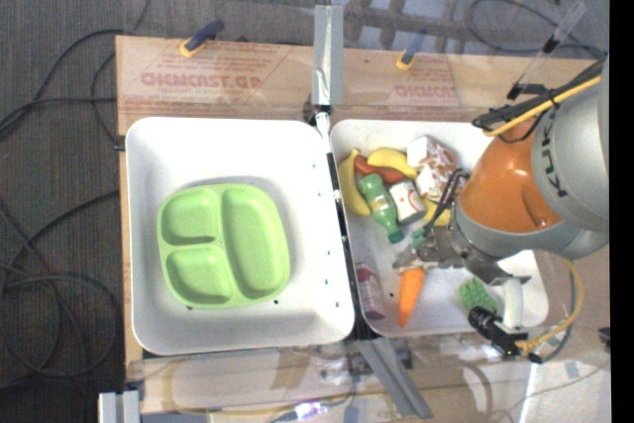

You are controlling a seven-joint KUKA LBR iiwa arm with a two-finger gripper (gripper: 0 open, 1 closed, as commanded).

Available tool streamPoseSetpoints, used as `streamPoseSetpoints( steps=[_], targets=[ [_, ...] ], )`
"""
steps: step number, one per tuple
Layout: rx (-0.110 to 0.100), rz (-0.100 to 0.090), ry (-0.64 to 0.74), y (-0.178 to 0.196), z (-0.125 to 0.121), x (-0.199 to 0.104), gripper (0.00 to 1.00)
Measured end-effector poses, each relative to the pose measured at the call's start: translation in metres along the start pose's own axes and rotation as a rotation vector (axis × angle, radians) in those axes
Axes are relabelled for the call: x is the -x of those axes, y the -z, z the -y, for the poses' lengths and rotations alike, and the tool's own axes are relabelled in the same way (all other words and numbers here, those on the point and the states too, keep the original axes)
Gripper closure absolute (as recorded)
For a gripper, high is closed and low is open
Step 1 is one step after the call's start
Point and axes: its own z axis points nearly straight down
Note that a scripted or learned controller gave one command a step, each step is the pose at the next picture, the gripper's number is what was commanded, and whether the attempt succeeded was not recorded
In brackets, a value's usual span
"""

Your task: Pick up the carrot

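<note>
Nearest the front edge of the bench, the right bin holds the carrot, lying near its front wall with the orange tip pointing toward six o'clock and its thick end toward twelve. Just at the carrot's nine o'clock, a small pale bottle-like item lies against the bin's left wall; it is too washed out to name. At the carrot's three o'clock sits a small green leafy piece, partly covered by the arm's cabling.

The gripper hangs right above the carrot's thick end, at its twelve o'clock. It is dark and tangled in with the wrist hardware, so I cannot tell how it is set or whether it touches the carrot. The arm behind it, with its big orange band, hides much of the right bin's right half and is cut off by the frame edge.

Farther back in the same bin is a heap: a green bottle, a yellow banana curving along the left wall, a second yellow fruit at the heap's twelve o'clock, and a white printed carton half tucked under the arm.

At nine o'clock from all this, the left bin carries a lime-green divided plate with three compartments.
</note>
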Motion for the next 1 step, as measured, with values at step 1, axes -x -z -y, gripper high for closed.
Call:
streamPoseSetpoints(
  steps=[1],
  targets=[
    [-0.014,-0.001,0.152,0.0844,0.004,-0.0644,1.0]
  ],
)
